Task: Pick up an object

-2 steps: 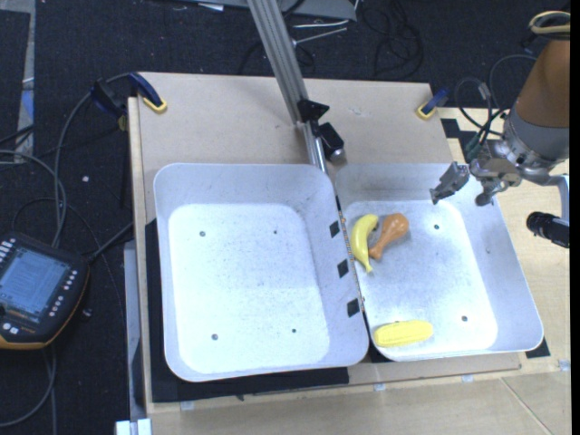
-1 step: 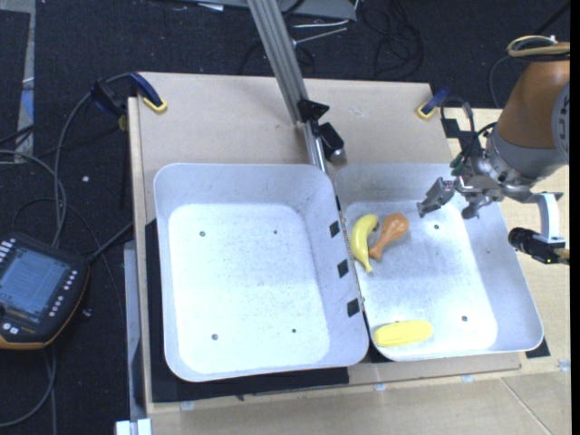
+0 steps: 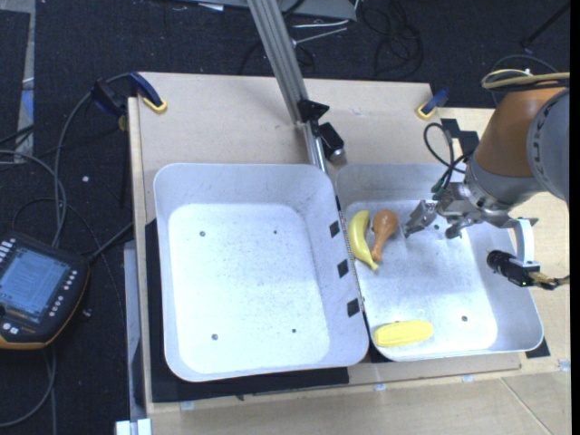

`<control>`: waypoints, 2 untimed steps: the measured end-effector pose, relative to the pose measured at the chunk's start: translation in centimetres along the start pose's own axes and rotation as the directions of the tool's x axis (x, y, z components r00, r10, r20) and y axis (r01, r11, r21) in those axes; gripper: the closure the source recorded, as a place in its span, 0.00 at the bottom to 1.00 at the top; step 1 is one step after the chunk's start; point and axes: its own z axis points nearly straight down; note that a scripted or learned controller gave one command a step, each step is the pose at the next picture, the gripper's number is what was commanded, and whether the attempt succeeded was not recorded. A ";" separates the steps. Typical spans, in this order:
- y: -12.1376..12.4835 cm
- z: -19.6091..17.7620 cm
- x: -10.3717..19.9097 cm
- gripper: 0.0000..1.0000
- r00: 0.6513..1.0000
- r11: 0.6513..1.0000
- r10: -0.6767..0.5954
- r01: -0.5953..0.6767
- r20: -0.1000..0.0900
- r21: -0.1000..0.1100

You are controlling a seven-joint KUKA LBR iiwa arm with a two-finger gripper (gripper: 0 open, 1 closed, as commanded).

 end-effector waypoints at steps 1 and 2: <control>0.2 -1.3 -0.1 1.00 1.000 1.000 0.000 0.000 0.002 -0.006; -0.1 -5.6 0.1 1.00 1.000 1.000 0.000 0.000 0.002 -0.008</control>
